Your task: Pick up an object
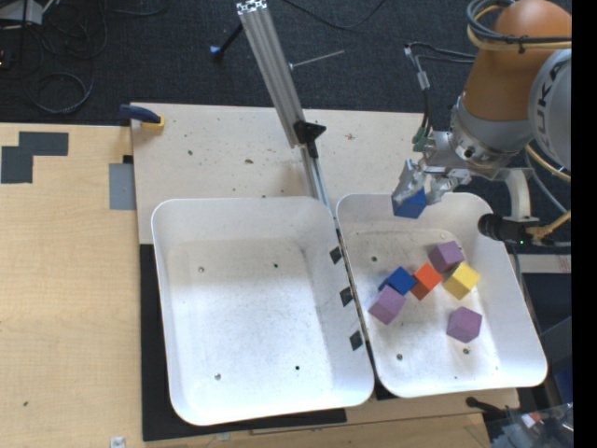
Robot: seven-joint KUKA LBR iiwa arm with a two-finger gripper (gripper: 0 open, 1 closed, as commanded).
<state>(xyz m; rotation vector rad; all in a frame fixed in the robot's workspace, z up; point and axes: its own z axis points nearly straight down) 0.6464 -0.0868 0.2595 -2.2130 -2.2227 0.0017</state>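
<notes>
- Far left there's a wooden bench [65, 278] with a couple of grey patches on it, nothing task-related sitting there, so my guess is it's just the mounting surface.
- Next over, the left bin [187, 227] sits flat beside its twin, the two touching along the middle edge, with a few black clips on that seam (probably there so the bins don't slide apart when the arm bumps them).
- A slanted aluminium bar [275, 63] comes down from the top and ends right at that seam; looks like a support strut, but I can't say for what.
- The right bin [522, 362] has the loose blocks bunched together in its middle: a purple cube [387, 303], a blue cube [399, 280], an orange cube [427, 279], another purple block [446, 254], a yellow cube [461, 280] and a lone purple cube [464, 324] just below them.
- Above that bin's back rim, the gripper [417, 192] is clamped on a blue block [409, 204], which hangs clear of the bin floor between the fingers, well apart from the cluster.
- So the pick looks basically done to me, provided the grip doesn't slip.
</notes>
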